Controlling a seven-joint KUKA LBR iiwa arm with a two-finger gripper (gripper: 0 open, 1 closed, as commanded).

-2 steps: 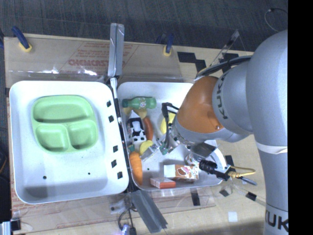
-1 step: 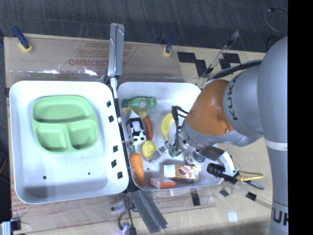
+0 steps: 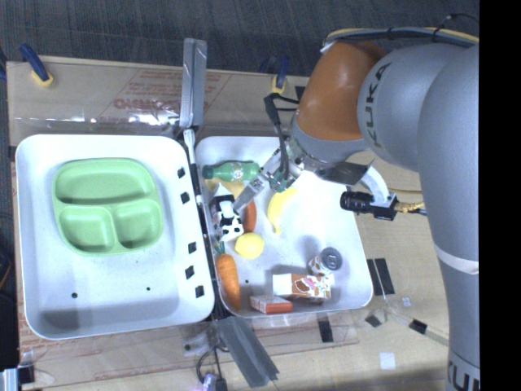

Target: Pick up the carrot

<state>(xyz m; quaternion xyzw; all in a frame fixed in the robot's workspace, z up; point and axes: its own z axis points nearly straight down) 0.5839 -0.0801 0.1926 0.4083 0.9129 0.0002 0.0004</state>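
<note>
The carrot lies at the lower left of the right bin; the gripper hangs higher up, grip state unclear.

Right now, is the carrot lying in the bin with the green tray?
No, the carrot lies in the right bin, along its left wall.

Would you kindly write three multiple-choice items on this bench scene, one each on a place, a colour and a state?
1. Where does the orange carrot lie?
A. right white bin's near-left corner
B. on the green tray
C. outside both bins

2. What colour is the three-compartment plastic tray in the left white bin?
A. red
B. green
C. blue

3. Is the carrot lifted?
A. yes, hanging in the air
B. no, resting on the bin floor
C. yes, set on the tray

Answers: A, it lies against the right white bin's left wall; B, pale green; B, the gripper is apart from it, above the green bottle.
</note>
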